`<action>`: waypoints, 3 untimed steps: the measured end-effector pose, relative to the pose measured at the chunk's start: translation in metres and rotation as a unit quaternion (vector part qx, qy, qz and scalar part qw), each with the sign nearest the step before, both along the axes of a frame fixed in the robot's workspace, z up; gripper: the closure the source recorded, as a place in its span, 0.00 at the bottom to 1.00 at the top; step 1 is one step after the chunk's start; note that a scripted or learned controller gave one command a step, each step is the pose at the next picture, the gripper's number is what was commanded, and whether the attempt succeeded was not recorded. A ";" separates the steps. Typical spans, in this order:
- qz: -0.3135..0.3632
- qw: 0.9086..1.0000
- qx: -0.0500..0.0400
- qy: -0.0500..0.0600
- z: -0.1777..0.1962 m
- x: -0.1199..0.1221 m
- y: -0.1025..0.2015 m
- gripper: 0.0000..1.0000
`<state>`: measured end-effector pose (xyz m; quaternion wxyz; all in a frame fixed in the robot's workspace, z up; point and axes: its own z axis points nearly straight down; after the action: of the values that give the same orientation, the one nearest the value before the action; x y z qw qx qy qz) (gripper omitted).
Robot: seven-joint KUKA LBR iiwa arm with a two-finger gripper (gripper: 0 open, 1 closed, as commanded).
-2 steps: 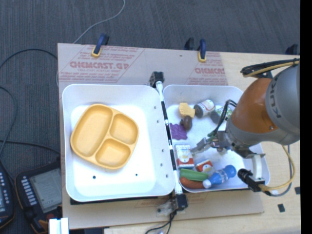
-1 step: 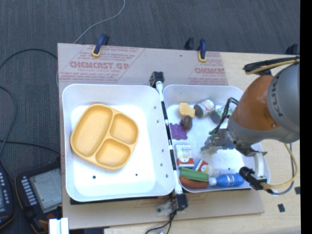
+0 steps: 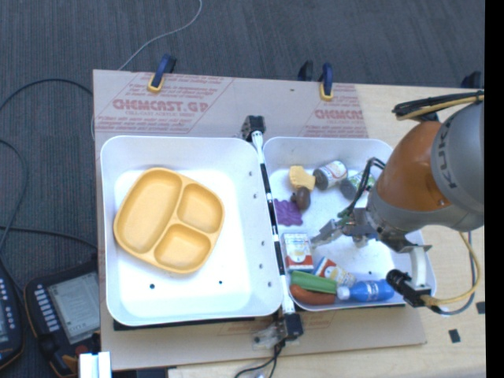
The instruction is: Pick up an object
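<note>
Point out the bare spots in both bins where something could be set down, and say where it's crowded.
Left bin: bare floor along its front and right side, around the yellow tray. Right bin: a small bare patch at its back left, behind the purple piece. Its front is crowded, with the blue bottle, sausage and packets, and the gripper hangs over its middle.

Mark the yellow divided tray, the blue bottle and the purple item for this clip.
yellow divided tray (image 3: 168, 219), camera view, centre ridge.
blue bottle (image 3: 368, 291), camera view, middle of body.
purple item (image 3: 286, 212), camera view, its middle.

Hand (image 3: 327, 231) above cluttered right bin (image 3: 331, 142)
</note>
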<state>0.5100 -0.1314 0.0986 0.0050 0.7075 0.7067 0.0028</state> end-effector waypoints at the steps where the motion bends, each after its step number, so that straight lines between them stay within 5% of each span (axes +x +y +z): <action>1: 0.000 1.000 -0.001 0.002 -0.010 0.030 0.034 0.00; 2: 0.000 1.000 0.001 0.004 -0.011 0.041 0.035 0.00; 3: 0.000 1.000 0.001 0.002 0.000 0.043 0.036 1.00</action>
<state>0.5532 -0.0957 0.0985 0.0032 0.7074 0.7068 0.0020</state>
